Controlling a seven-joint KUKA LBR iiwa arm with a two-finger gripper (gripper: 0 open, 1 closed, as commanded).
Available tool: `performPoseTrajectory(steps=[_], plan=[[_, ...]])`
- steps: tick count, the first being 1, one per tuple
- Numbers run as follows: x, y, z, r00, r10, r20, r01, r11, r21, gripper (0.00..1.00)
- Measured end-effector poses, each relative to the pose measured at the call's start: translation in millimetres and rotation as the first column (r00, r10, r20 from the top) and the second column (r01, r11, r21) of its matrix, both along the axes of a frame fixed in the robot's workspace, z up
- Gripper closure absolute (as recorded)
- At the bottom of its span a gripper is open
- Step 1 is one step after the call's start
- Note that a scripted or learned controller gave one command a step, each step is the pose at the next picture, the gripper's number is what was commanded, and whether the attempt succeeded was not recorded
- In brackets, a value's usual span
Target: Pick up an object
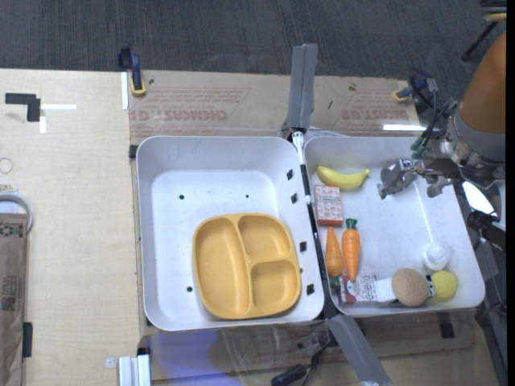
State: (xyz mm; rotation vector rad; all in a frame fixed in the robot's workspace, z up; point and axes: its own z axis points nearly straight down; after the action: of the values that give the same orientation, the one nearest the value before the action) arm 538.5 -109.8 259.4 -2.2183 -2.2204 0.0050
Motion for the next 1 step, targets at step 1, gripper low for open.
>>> performPoseTrajectory(steps=[1], plan=[[0.4,-0.6,8.0,1.000,-0.001,-0.003,0.001,1.000,0.000,1.00]])
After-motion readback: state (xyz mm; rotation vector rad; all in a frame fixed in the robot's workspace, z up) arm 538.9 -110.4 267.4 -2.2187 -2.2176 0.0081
